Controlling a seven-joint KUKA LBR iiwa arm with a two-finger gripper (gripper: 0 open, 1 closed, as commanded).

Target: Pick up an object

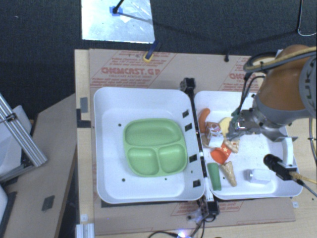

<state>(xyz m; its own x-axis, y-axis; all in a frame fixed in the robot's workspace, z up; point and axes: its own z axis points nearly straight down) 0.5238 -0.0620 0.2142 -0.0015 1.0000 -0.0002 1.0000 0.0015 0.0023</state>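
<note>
- Two shallow white bins are sitting side by side on the bench; the left bin (106, 133) is carrying a pale green three-compartment plastic tray (154, 147), the right bin (277, 190) a scatter of small toy-food items.
- Gripper (237, 127) is hanging low over the right bin's left-centre region; whether it is spread or pressed together cannot be told from this slant, and nothing is visibly being pinched.
- Likeliest target, by judgement: the small pale yellow rounded piece (226, 125), lying just beside the gripper on the side toward the bin's left wall. Its outline is partly hidden and its long axis is unclear.
- Neighbours are crowding it: a red-and-white small packet (214, 131), an orange sausage-shaped piece (203, 117) along the left wall, and an orange-red wedge (220, 155) toward the near edge.
- Farther off, a green stick (214, 176) and a tan cone (229, 172) are lying near the bin's near-left corner.
</note>
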